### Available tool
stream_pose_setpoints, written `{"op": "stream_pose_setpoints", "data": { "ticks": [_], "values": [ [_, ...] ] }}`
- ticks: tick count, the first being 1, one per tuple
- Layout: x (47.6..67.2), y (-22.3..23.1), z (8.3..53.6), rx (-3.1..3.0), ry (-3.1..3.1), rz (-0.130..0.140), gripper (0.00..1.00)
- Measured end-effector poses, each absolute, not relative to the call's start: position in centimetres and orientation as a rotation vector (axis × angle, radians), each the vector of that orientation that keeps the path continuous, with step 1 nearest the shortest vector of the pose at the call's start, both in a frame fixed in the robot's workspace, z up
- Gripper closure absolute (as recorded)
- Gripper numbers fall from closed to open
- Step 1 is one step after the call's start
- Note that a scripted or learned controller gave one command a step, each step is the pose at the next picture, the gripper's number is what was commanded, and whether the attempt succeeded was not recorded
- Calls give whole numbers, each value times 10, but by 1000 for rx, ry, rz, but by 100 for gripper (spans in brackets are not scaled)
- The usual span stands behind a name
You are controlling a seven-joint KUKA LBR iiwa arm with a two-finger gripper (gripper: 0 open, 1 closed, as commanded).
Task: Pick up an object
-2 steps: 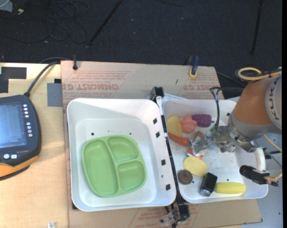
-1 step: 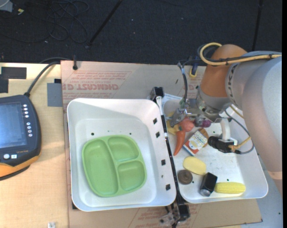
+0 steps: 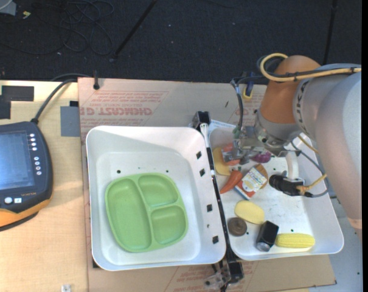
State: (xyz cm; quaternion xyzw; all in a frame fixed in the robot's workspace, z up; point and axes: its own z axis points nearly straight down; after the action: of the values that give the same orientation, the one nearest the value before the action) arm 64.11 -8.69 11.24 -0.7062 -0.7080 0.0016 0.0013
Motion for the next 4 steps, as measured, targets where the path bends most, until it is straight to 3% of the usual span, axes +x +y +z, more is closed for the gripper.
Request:
{"op": "stream_pose_setpoints", "data": {
  "ticks": [1, 2, 3, 4],
  "values": [
    [641, -87, 112, -2215, -2223, 6, 0],
    [640, -87, 121, -2212, -2222, 10, 100],
    [641, -87, 121, -2211, -2224, 10, 0],
    [642, -150, 85, -2223, -2212, 10, 0]
  ]
}}
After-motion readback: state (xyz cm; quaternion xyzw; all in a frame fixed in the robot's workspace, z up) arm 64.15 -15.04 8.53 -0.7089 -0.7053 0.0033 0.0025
